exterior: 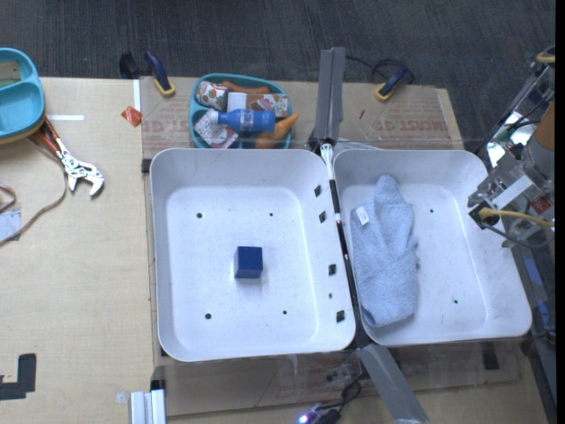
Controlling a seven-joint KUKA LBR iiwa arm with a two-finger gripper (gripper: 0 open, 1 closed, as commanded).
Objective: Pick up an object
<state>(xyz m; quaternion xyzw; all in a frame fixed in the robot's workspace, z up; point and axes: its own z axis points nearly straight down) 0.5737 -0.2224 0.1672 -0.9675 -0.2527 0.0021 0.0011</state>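
With my arm [540, 162] poised over the right bin's [521, 316] outer rim, and unable to tell whether I am spread or closed, I'd aim for the grey cloth [387, 250] nearby in that bin and pinch a raised fold, leaving the blue cube [249, 261] in the left bin [157, 263].

Dark grey carpet [265, 16] runs across the top, beyond the bench [71, 281]. The bench has a pale wood top, evenly lit, with only soft shadows. A brown cardboard sheet [415, 117] with faded red print lies on its far part. At the sheet's back edge sit a left clamp [159, 73] and a right clamp [391, 82]. A teal tray [18, 95] sits at the far left, cut by the edge. Near it lie a wrench [81, 173] and a thin brown cord [40, 203]. A teal bowl [196, 104] of small odds stands on the cardboard.
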